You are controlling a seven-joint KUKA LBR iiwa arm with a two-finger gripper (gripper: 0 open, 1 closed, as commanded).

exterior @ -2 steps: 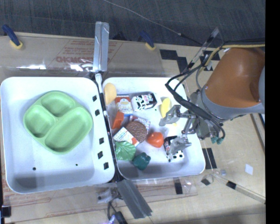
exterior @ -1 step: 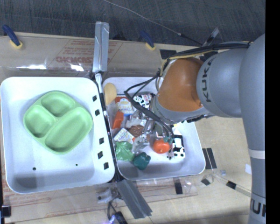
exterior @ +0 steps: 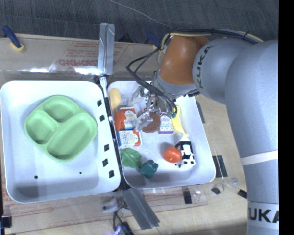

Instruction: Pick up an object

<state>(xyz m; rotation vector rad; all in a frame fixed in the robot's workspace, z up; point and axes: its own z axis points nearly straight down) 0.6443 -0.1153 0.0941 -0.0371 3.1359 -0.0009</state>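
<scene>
My gripper (exterior: pixel 149 109) is low inside the right bin (exterior: pixel 205 151), just above its middle, under the orange wrist band. Right below it lie a brown round item (exterior: pixel 151 126) and a purple-edged packet (exterior: pixel 165 124). A red and white pouch (exterior: pixel 126 127) lies to its left and a yellow banana (exterior: pixel 178 122) to its right. Nearer the front of the bin are a red-orange tomato (exterior: pixel 172 154), a black and white cow toy (exterior: pixel 186 153), a green leafy piece (exterior: pixel 131 157) and a dark green pepper (exterior: pixel 148 168). I see nothing clearly held.
A yellow oblong item (exterior: pixel 115 98) rests at the right bin's back left corner. The left bin (exterior: pixel 19 180) holds a green divided plate (exterior: pixel 61 126). The bulky grey arm (exterior: pixel 245 97) covers the right side of the bench. Cables (exterior: pixel 137 65) loop behind the wrist.
</scene>
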